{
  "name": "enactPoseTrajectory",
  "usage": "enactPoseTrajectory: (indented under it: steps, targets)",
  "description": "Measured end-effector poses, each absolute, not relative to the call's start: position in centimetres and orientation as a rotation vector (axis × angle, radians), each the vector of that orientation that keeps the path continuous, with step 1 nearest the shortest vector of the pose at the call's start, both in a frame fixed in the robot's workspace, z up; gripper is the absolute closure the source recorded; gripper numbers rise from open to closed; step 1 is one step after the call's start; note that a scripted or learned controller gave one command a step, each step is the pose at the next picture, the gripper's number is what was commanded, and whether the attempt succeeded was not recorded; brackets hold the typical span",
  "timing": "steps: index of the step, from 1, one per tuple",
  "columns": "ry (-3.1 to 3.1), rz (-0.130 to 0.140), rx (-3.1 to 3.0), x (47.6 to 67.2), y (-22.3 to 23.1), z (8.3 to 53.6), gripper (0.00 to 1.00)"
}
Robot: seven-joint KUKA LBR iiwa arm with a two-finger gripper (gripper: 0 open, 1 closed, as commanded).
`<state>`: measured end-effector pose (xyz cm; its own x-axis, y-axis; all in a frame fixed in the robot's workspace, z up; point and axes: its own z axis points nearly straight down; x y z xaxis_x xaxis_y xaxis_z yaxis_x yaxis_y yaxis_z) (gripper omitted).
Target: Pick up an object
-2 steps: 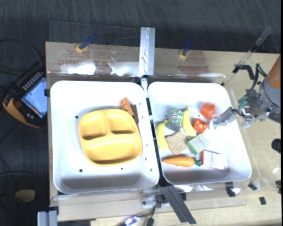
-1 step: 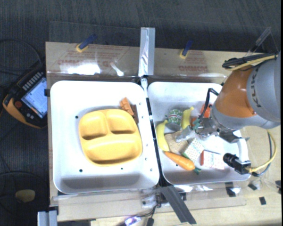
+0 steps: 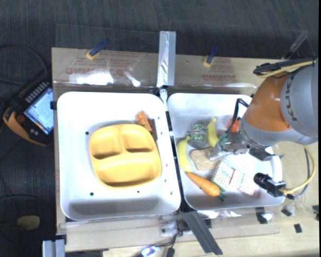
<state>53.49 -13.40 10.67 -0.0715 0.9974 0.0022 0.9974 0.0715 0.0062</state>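
**Mia:** What is the biggest thing sitting here?

**Ben:** The bench (image 3: pixel 69 63) is holding two white bins side by side. The left bin (image 3: pixel 75 197) is carrying a big yellow tray (image 3: pixel 125 154) with three sections in it. A small orange-brown thing (image 3: pixel 144 120) is lying at the tray's far right corner, touching it. I cannot tell what it is.

**Mia:** And the arm?

**Ben:** The grey arm (image 3: pixel 302 106) with the orange band is reaching in from the right, over the right bin (image 3: pixel 203 103). Its gripper (image 3: pixel 220 150) is pointing down in the middle of that bin, right over a pale, bread-like piece (image 3: pixel 201 158).

**Mia:** Are the fingers holding anything?

**Ben:** I cannot tell. They are too small and blurry to see if they are apart or together.

**Mia:** What else is lying in the right bin?

**Ben:** A white box with spots (image 3: pixel 234 178) is lying near the front, just beside the gripper. A carrot (image 3: pixel 203 184) is lying at the front, touching the box's left end. A banana (image 3: pixel 182 150) is resting along the left wall. A second yellow piece (image 3: pixel 212 131) is standing further back, and a small green thing (image 3: pixel 198 131) is sitting next to it.

**Mia:** And outside the bins?

**Ben:** A handheld controller (image 3: pixel 35 114) with a screen is lying on the floor to the left.
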Motion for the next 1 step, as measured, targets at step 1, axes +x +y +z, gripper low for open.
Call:
enactPoseTrajectory:
  steps: [1]
  targets:
    - [2.298, 0.009, 2.139, 53.48, -13.39, 10.66, 0.00]
